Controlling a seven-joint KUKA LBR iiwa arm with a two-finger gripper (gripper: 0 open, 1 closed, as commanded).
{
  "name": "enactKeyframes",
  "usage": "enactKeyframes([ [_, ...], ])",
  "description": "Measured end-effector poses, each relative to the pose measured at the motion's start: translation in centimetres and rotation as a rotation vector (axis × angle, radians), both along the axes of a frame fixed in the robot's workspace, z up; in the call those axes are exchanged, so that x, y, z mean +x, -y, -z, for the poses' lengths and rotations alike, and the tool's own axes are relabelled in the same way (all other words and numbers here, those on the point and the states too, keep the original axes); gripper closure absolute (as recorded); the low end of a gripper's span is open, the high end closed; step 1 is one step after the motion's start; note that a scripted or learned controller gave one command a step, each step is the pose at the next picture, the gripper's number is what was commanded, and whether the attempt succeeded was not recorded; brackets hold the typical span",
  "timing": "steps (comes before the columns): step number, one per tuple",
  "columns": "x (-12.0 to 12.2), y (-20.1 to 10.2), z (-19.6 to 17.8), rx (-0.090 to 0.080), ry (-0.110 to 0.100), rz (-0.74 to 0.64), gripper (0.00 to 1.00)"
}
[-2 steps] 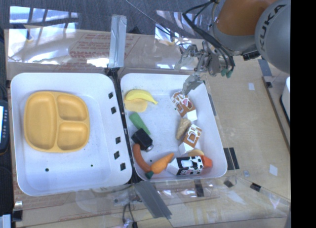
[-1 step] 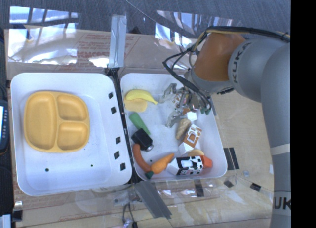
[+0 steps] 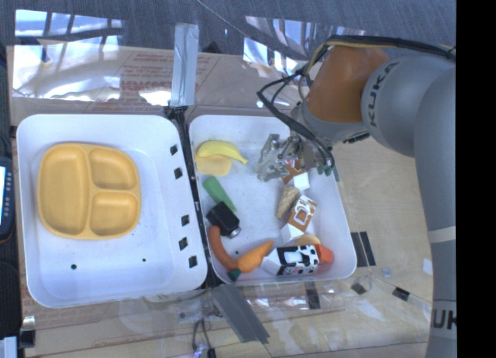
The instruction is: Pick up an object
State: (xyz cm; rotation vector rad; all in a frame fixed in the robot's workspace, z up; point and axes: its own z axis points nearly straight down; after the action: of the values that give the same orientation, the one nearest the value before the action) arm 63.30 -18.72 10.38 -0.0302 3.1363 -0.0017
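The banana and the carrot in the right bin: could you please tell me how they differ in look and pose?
The banana is yellow and plump with a curve; the carrot is orange, slimmer and tapered. The banana lies near the bin's far left corner, apart from other items; the carrot lies near the front edge, touching a sausage-like piece and beside a black-and-white carton. Both look like toy food lying flat in the right bin.
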Motion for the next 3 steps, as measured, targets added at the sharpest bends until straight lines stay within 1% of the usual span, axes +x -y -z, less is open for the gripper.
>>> enactKeyframes([
  [1, -1.8, -8.2, 1.2, 0.002, -0.005, -0.157, 1.0],
  [2, -5.0, -6.4, -6.2, -0.003, 0.0, -0.599, 1.0],
  [3, -11.2, 1.4, -4.8, 0.0, -0.007, -0.984, 1.0],
])
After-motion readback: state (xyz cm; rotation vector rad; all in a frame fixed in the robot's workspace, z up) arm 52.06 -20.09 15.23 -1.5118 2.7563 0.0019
